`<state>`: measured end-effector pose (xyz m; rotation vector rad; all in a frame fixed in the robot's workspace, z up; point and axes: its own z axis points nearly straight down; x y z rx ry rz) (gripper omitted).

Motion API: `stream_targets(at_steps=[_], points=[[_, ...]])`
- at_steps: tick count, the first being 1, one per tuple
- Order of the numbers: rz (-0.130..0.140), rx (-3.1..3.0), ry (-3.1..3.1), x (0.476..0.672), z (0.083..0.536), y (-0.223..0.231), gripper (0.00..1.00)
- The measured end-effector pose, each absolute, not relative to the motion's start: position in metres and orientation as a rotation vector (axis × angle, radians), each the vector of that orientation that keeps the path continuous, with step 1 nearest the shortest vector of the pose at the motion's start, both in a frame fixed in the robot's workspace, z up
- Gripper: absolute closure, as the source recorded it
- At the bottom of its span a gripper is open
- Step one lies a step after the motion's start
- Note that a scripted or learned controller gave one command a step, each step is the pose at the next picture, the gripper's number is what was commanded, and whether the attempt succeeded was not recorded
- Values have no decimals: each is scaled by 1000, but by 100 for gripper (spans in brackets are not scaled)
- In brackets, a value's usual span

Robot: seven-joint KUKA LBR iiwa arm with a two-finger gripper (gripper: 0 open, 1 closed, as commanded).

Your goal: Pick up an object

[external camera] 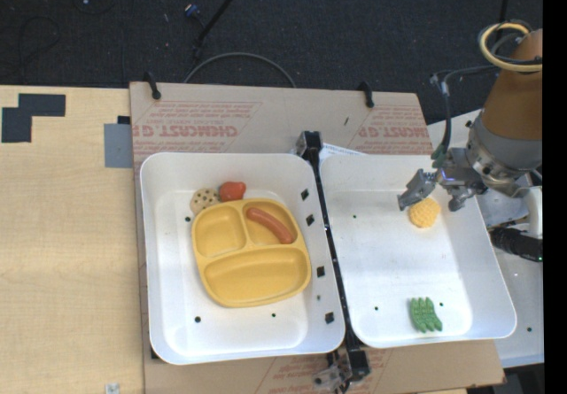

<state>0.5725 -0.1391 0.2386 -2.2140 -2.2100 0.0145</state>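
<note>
A yellow bumpy ball-like toy [424, 214] lies in the right bin [390, 295], near its far right side. My gripper [434, 200] hangs just over it, open, one finger [411, 197] to the toy's left and the other [459, 198] to its right. The fingers stand wider than the toy, and I see no contact with it. A green ridged toy [425, 314] lies at the front of the same bin.
The left bin [168, 295] holds a yellow divided plate [252, 273] with a sausage [270, 224] in its far compartment. A red piece [232, 191] and a cookie [204, 199] lie behind the plate. A black divider [324, 242] runs between the bins.
</note>
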Motion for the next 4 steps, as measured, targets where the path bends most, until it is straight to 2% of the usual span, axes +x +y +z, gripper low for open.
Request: stream_targets(at_steps=[1, 2, 3, 4], points=[[3, -2219, -2219, 575, 246, -139, 0], [7, -2217, -2217, 576, 184, -144, 0], [6, -2217, -2216, 565, 132, -141, 0], [3, -2220, -2218, 565, 85, -141, 0]])
